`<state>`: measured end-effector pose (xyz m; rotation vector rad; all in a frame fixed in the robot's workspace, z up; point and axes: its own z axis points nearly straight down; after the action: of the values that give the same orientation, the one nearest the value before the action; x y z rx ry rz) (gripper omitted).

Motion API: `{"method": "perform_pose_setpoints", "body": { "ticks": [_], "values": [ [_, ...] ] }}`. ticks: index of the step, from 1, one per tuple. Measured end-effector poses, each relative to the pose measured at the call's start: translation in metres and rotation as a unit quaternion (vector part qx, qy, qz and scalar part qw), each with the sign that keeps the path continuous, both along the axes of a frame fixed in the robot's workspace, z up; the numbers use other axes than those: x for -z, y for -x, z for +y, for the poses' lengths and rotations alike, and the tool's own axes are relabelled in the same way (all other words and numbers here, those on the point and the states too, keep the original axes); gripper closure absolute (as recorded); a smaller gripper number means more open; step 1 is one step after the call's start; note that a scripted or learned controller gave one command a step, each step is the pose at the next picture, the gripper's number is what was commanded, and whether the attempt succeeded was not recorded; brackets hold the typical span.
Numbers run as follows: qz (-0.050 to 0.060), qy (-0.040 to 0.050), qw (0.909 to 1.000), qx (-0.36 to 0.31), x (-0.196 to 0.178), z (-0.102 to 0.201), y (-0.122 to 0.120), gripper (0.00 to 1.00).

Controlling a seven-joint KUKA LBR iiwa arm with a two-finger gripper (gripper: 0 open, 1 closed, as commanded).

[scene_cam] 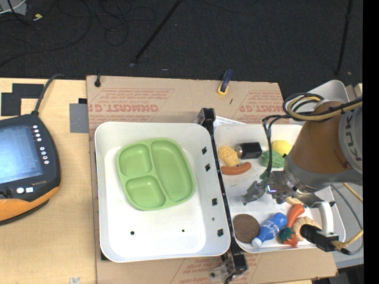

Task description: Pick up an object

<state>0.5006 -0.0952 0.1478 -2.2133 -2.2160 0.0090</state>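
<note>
The right bin (235,188) holds several small objects. Along its far side lie a yellow corn cob (228,155), a red hot dog (235,169), a black block (250,149), a yellow fruit (282,147) and a green piece (273,159). Near the front edge sit a brown disc (246,225), a blue bottle (269,228) and an orange carrot (294,210). My gripper (254,193) hangs low over the bare middle of this bin, between the hot dog and the brown disc. Nothing shows in its grasp. The arm's orange band hides the bin's right part.
The left bin (154,241) carries a green divided plate (155,173). A black divider (214,182) runs between the bins. A tablet (23,158) rests on the bench at far left. A yellow and blue clamp (224,83) lies on the cardboard behind the bins.
</note>
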Motion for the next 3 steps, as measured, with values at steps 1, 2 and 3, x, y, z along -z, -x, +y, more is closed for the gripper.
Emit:
{"method": "perform_pose_setpoints", "body": {
  "ticks": [1,2,3],
  "values": [
    [-0.001,0.0000,1.0000,0.000,0.054,0.002,0.002,0.00],
    [-0.002,0.0002,1.0000,0.004,0.041,-0.001,0.001,1.00],
    [-0.006,0.0013,1.0000,0.001,-0.021,-0.004,0.000,1.00]
  ]
}}
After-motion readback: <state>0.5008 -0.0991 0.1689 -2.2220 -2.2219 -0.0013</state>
